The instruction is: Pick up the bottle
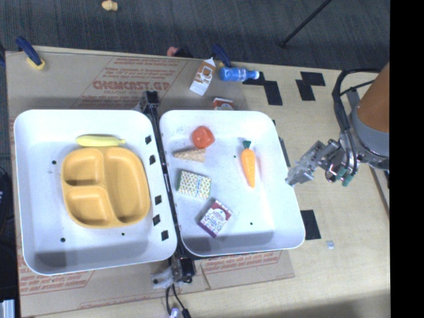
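Note:
The bottle (pixel 233 74) is small and blue. It lies on its side on the bench behind the right bin (pixel 288 207), outside both bins. My gripper (pixel 303 169) hangs off the right bin's right rim, over the bench, and points left toward the bin. It is well to the right of the bottle and nearer the front. Nothing shows in its grasp.
The right bin holds a tomato (pixel 203 137), a carrot (pixel 248 166), a bread slice (pixel 190 154), a patterned box (pixel 195 184) and a purple box (pixel 214 217). The left bin (pixel 30 244) holds a yellow divided plate (pixel 105 185) and a banana (pixel 99 140). A small carton (pixel 202 77) lies beside the bottle.

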You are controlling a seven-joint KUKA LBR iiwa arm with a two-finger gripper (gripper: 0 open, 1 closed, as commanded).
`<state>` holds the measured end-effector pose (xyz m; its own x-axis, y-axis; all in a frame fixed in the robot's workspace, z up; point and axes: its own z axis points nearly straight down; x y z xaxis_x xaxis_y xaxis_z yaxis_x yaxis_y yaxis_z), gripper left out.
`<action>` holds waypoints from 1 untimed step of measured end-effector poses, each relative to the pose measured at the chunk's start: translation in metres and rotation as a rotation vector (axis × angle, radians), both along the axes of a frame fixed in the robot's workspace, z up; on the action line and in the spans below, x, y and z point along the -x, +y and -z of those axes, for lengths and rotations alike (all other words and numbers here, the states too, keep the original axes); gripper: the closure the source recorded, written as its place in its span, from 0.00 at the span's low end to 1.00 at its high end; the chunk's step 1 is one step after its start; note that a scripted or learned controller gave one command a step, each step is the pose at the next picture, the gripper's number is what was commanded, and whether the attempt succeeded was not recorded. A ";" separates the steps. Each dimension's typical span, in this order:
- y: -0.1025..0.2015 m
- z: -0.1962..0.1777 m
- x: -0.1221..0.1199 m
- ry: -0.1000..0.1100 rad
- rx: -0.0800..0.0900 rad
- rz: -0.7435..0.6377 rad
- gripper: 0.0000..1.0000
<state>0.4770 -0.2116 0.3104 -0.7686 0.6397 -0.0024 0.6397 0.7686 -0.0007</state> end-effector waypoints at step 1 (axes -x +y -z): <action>0.001 0.033 0.000 0.002 -0.001 0.016 1.00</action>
<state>0.4768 -0.2111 0.2779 -0.7585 0.6517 0.0002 0.6517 0.7585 -0.0012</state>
